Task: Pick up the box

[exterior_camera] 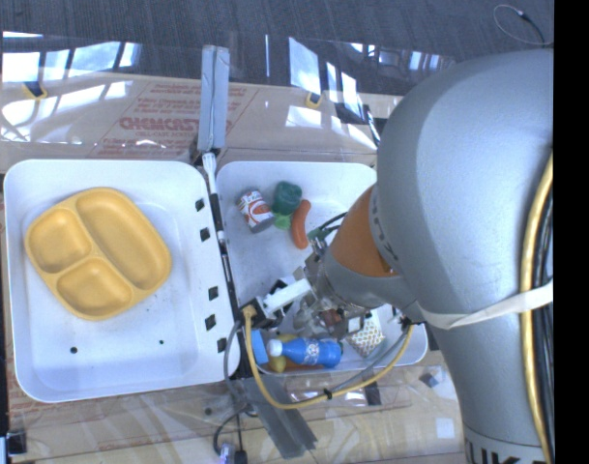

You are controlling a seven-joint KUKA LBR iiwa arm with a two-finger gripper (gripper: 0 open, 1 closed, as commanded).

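Table (130, 114): pale surface with red print under glare, dark carpet beyond its far edge; it carries two shallow white bins, the left bin (43, 356) holding a yellow three-section plate (96, 251). Right bin (238, 177): small printed box (255, 209) far-left, touching a green item (286, 195) and an orange-red item (301, 224); blue bottle (309, 353) near edge. Claw (318, 307) low over the bin's near half, well apart from the box; grip state cannot be told.
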